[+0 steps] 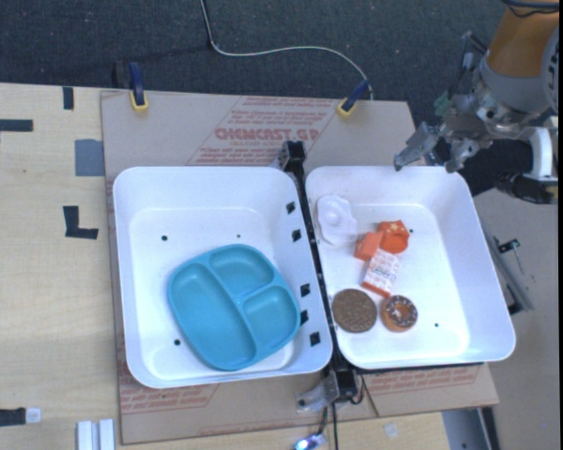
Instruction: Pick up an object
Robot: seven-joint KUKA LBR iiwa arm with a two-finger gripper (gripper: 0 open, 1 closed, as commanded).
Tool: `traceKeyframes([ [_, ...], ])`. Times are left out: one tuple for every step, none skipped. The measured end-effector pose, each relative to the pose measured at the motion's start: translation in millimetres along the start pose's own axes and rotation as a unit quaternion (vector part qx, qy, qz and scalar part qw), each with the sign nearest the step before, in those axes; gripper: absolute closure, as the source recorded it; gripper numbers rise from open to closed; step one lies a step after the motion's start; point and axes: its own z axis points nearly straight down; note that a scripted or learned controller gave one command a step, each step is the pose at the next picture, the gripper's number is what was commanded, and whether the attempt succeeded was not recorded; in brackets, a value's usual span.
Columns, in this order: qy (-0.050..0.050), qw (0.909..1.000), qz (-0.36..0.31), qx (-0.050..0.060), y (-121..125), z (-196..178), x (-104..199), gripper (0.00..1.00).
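I am seeing the grey arm with its orange band reaching in from the right, and its two-finger gripper [426, 156] is hanging over the back right rim of the right-hand shallow white bin [483, 251], above the bin's edge and well apart from everything inside it. Its two dark fingers are standing apart with nothing between them.

In that right bin I am looking at a small white round plastic piece [335, 217] near the back left corner, an orange blocky plastic toy [383, 240] just beside it, a white and red paper packet [382, 272] touching the toy's front edge, a brown round cookie-like disc [355, 310], and a frosted round donut-like piece [399, 313] just beside the disc.

The left-hand shallow white bin [141, 251] is holding a light blue plastic divided tray [233, 305], lying tilted toward the front.
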Motion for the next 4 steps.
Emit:
traceKeyframes([
  [-0.001, 1.0, -0.002, -0.006, 1.9, -8.4, 0.6, 0.0],
  [-0.001, 1.0, -0.002, -0.004, 9.9, 47.9, 7.5, 0.0],
  [-0.001, 1.0, -0.002, -0.003, 3.0, 109.3, 13.6, 0.0],
  [-0.001, 1.0, -0.002, -0.003, 4.5, 174.3, 12.7, 0.0],
])
